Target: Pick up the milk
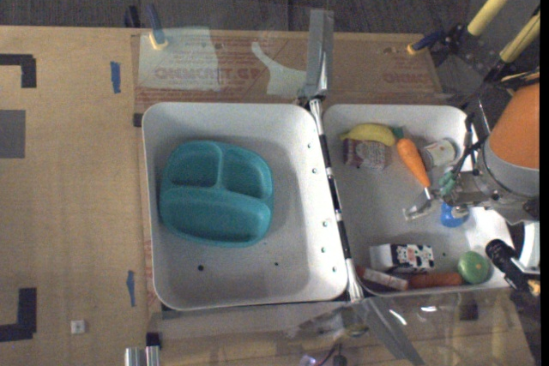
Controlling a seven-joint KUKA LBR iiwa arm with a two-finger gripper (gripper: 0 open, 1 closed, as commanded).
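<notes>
The milk carton [403, 255] is lying on its side near the front wall of the right bin [377, 210], its long axis running three-to-nine. It is sitting at about seven o'clock from the pincer [422, 207] — near, not touching. The pincer is hanging among the clutter; I cannot tell its state — its tips are blurring into the white floor.

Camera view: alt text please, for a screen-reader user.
The gripper hangs over the right bin, above the milk carton lying near the front wall, with a carrot and banana behind. The left bin holds a teal divided plate.
</notes>
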